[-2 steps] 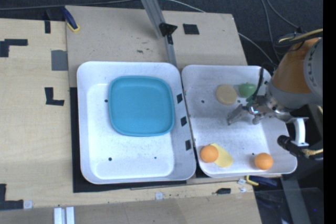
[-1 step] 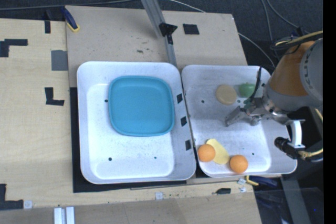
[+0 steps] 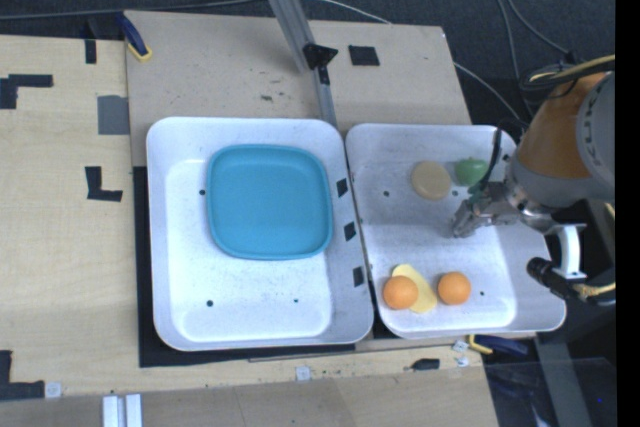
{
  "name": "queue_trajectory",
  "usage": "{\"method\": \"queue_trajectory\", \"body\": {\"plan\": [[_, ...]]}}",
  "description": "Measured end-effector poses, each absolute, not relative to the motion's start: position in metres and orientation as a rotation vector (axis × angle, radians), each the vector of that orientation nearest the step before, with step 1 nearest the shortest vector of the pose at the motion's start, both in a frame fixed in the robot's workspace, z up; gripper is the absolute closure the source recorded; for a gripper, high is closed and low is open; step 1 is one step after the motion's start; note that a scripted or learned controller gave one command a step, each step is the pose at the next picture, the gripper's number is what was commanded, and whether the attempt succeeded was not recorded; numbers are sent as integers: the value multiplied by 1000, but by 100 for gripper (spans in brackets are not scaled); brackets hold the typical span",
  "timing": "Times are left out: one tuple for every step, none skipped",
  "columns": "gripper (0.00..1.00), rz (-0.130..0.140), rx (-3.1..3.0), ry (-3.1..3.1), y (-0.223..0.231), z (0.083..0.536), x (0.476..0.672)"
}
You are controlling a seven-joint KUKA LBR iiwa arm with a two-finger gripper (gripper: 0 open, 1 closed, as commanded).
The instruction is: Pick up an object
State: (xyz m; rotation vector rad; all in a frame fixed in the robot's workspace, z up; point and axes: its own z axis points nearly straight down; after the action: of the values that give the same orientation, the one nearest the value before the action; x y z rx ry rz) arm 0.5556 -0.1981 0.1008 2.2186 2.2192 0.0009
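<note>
Speckled white right bin: fingers state unclear, round tan disc near

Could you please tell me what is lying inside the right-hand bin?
The right bin holds two orange balls, a yellow piece, a tan disc and a green object, partly covered by the gripper.

In the right shallow white bin lie 2 small orange balls near its front edge, with a pale yellow flat piece between them. Farther back rest a round tan disc and, just beside it, a small green object.
</note>
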Motion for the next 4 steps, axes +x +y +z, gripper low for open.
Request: {"method": "queue_trajectory", "body": {"plan": [[100, 4, 2217, 2220, -191, 160, 554], [100, 3, 2219, 2220, -191, 211, 555], [100, 1, 2217, 2228, -137, 212, 569], [100, 2, 2216, 2228, -77, 218, 565]]}}
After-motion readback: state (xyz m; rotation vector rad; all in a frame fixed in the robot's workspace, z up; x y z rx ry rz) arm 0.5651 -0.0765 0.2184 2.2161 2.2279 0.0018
